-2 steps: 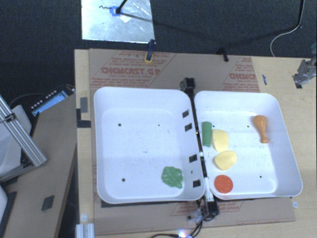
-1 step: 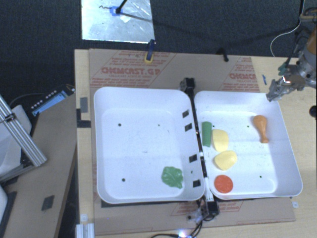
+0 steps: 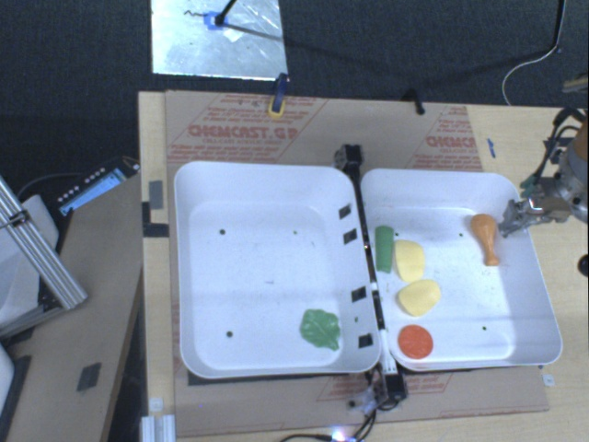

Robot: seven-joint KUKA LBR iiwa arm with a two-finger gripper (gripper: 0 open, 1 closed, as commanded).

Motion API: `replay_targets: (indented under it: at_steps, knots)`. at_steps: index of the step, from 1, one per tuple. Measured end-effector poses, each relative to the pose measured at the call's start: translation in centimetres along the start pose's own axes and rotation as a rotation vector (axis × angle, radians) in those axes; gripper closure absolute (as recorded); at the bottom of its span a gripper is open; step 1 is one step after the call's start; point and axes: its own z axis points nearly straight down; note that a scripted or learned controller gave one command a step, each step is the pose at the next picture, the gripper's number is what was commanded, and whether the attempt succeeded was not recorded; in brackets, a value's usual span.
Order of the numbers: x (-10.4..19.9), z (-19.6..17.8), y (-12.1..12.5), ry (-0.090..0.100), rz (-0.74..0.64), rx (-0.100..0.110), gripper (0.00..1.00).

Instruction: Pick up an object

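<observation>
The right bin (image 3: 529, 330) holds an orange drumstick-shaped toy (image 3: 485, 237) near its far right side. Further left lie a green stick (image 3: 384, 248), two yellow pieces (image 3: 409, 260) (image 3: 419, 296) and a red-orange disc (image 3: 415, 342). A green leafy piece (image 3: 320, 328) rests in the left bin (image 3: 248, 247) near its front right corner. My gripper (image 3: 513, 218) hangs over the right bin's right rim, just right of the drumstick's thick end. Nothing can be seen held in it.
The divider between the two bins carries black clips (image 3: 351, 237). A shiny metal sheet (image 3: 219, 24) lies beyond the bench at the back. An aluminium frame (image 3: 37, 256) and a handheld controller (image 3: 92, 187) sit off to the left.
</observation>
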Motion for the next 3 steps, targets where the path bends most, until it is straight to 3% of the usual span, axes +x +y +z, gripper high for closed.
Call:
replay_targets:
  at_steps: [1,2,3]
  knots:
    - [10.6,5.1,4.9,0.003,-0.016,-0.007,1.00]
    - [8.1,-8.6,8.1,-0.007,-0.007,-0.026,1.00]
    - [7.3,-19.0,7.1,-0.005,-0.006,-0.021,1.00]
